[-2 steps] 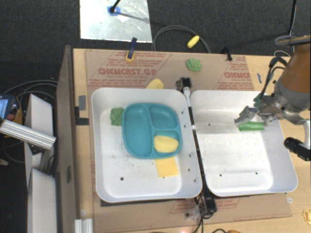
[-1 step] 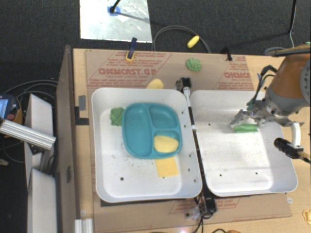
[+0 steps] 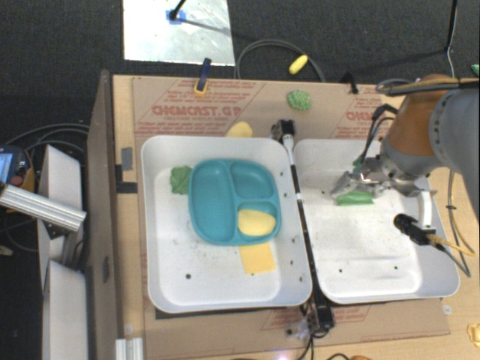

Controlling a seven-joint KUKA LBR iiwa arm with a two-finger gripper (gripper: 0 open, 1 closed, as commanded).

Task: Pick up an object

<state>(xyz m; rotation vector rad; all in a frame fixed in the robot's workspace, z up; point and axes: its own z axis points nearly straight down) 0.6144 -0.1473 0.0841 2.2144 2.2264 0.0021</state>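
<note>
The metal tool sits low in the right white bin, right over a flat green piece; I cannot tell its grip. Well to its left, the other bin holds a glossy teal divided plate carrying a smooth yellow lump.

the tool hangs over the right bin, touching a bean pod just below it. far left of it, the left bin holds a tray; a lemon lies in the tray.
</note>
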